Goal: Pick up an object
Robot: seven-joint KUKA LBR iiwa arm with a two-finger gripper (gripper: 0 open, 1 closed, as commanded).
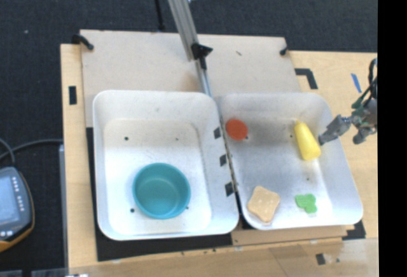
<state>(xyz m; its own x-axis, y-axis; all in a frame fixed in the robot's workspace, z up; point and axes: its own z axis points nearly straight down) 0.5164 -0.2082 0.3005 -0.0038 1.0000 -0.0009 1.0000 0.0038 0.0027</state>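
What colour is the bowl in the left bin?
Teal, a blue-green. The bowl shows plainly in the camera view, sitting in the left bin.

Yellow banana-shaped piece [306, 140] lying lengthwise in the right bin [280, 104], upper right.

gripper [337, 130]: a small part showed at the frame's right edge, grey and dark, metallic in look
finger [331, 129]: one slim grey bar, straight, with a pale highlight along its length
body behind the jaws: a dark, blocky cluster, details too small and blurred to tell
cables [369, 88]: thin dark strands looped above the body, with a faint greenish tint near the base
markings: none could be made out at that size
screws: could not tell
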